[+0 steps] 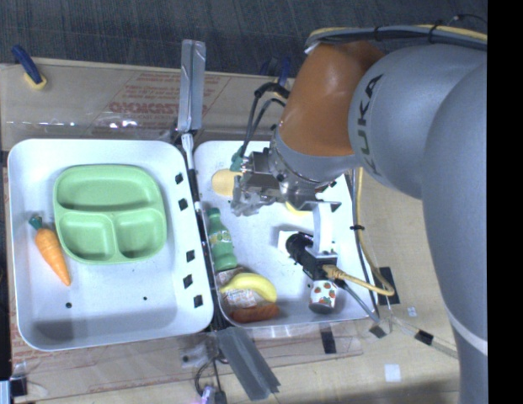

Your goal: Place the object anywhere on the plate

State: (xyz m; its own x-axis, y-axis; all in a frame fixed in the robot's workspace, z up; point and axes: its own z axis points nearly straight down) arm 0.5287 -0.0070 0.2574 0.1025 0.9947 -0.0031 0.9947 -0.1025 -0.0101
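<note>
A green plate with three compartments lies in the left bin; nothing rests on it. My gripper hangs low over the upper part of the right bin, under the orange wrist band. A pale yellow round thing sits just left of the gripper, partly hidden by it. A green bottle lies below the gripper along the bin's left wall. Nothing is visibly held.
An orange carrot lies left of the plate in the left bin. A banana on a brown thing and a spotted cube sit at the right bin's near edge. The arm covers the bin's right side.
</note>
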